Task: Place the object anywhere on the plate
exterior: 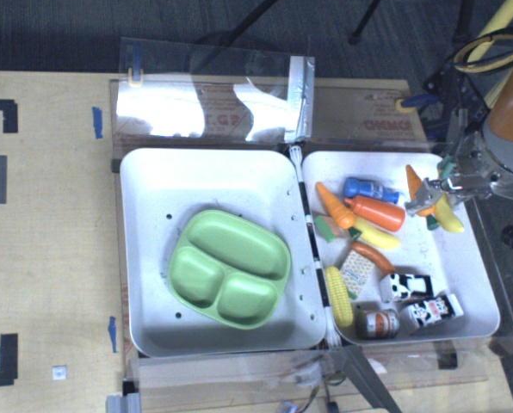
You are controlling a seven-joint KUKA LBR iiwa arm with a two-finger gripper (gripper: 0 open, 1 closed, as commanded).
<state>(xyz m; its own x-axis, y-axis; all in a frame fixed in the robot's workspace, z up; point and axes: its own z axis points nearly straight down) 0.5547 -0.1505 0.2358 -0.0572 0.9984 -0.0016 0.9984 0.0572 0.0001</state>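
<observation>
The gripper sits over the right bin's far right side, its fingers clenched on a small yellow banana-like toy (its orange tip peeks above). The toy's long axis runs diagonally, pointing down-right. To do this well, lift clear of the clutter, carry left, and release low over the green plate.

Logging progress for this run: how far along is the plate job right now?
Nothing looks done: the green plate in the left bin carries no item. In hand: the pincer sits low at the right bin's far edge by a yellow toy, but a grip isn't confirmed. Left: secure an item, carry it across the divider, and set it on the plate.
</observation>
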